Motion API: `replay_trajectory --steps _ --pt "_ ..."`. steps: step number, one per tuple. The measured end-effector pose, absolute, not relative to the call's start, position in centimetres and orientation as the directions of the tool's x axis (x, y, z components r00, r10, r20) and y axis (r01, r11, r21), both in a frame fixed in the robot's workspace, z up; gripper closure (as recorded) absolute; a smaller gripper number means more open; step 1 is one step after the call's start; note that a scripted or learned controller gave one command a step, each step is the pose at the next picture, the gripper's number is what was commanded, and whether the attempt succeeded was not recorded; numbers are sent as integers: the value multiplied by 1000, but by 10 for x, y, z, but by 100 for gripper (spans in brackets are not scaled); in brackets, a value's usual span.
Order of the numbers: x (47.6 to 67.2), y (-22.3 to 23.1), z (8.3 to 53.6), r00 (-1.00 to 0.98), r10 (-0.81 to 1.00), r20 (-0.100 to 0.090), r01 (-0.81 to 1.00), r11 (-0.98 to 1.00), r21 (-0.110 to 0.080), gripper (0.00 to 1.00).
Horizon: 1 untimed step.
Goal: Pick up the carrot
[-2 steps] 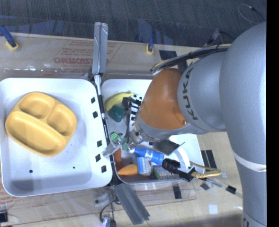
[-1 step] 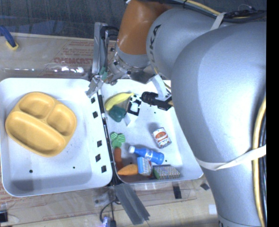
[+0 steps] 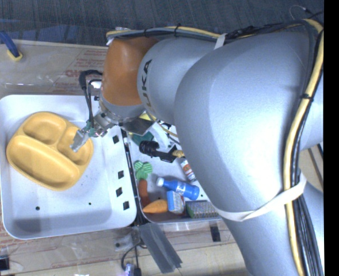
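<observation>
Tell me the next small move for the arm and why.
Probably swing the gripper right, out of the left bin toward the right one. It hangs over the yellow bread-shaped toy, while the carrot, orange with a green top, lies in the right bin beside the blue bottle.

Dark grey carpet floor (image 3: 71, 2) behind; pale wood bench (image 3: 48, 68) w/ blue clamp (image 3: 9, 46) at far-left corner.
</observation>
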<state>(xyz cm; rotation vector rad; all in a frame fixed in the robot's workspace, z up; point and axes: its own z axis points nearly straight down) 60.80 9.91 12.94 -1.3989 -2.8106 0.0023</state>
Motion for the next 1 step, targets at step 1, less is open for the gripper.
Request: replay_trajectory --steps 1 --pt "609 100 139 -607 794 0 794 607 -1 100"
